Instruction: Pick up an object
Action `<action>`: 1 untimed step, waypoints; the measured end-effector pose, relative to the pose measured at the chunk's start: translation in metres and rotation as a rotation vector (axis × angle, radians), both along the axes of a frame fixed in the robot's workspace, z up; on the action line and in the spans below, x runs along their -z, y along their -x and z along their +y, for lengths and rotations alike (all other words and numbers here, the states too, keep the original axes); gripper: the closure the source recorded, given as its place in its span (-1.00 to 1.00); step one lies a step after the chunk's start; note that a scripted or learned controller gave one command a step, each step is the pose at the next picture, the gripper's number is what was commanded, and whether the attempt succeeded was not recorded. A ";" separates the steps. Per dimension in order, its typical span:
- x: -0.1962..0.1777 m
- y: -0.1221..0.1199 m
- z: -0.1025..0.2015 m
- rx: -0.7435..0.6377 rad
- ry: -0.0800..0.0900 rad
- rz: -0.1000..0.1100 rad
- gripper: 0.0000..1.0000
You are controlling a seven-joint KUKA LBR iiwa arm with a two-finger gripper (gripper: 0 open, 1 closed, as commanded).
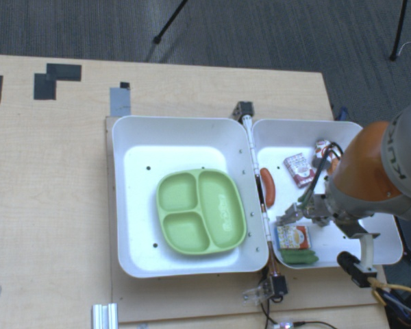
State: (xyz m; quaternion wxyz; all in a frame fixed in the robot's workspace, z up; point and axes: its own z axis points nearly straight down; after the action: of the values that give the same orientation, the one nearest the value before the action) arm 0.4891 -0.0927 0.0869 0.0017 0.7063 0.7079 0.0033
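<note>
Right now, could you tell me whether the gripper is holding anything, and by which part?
It cannot be told. The gripper sits low in the right bin, just above the packet, but nothing shows between its fingers.

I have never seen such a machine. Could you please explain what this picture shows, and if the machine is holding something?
One camera looks down at a slant on a wooden bench. The grey and orange shape at the right is a robot arm; its gripper hangs over the right white bin. That bin holds a red sausage, a small red packet, a picture card and a green item. The left bin holds a green divided plate. Whether anything is held, I cannot tell.
</note>
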 end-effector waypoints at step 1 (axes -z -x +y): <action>-0.011 -0.002 0.000 0.000 0.002 -0.007 1.00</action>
State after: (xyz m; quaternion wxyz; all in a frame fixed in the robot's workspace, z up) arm 0.4912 -0.0929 0.0983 0.0050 0.7062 0.7079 0.0051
